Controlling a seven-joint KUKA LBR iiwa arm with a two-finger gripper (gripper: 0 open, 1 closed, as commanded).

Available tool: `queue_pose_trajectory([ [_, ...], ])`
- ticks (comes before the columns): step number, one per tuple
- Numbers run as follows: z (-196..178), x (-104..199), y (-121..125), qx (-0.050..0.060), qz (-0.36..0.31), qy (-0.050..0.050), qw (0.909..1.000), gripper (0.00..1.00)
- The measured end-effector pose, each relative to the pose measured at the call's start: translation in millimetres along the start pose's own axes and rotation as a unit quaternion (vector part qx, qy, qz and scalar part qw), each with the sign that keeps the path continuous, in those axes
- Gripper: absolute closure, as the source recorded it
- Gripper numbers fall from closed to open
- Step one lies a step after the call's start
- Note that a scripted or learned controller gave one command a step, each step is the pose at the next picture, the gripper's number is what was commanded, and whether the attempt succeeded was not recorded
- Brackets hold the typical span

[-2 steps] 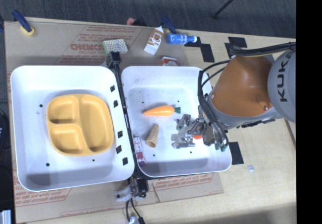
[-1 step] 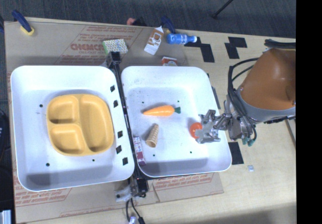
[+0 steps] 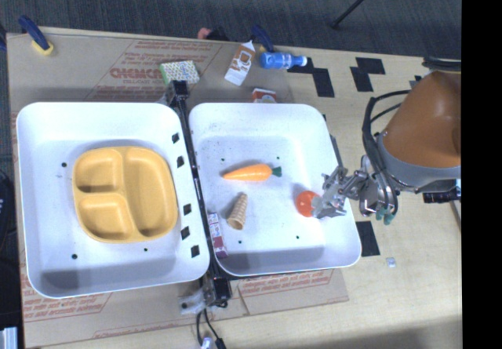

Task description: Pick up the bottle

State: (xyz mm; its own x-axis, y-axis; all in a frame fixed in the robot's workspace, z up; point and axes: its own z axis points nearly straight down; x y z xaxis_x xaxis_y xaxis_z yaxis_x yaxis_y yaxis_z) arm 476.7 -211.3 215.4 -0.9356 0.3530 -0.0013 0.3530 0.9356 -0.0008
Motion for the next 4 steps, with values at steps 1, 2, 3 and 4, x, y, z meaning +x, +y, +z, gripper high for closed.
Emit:
queue_pose_trajectory([
  [1,2,0,0,0.000,0.164,0.000,0.9865,1.00],
  [2,12,-20,7,0.000,0.352,0.000,0.9358,1.00],
  [3,-6,6,15,0.001,0.395,0.003,0.9187,1.00],
  [4,-4,2,3,0.001,0.607,0.002,0.7946,1.00],
])
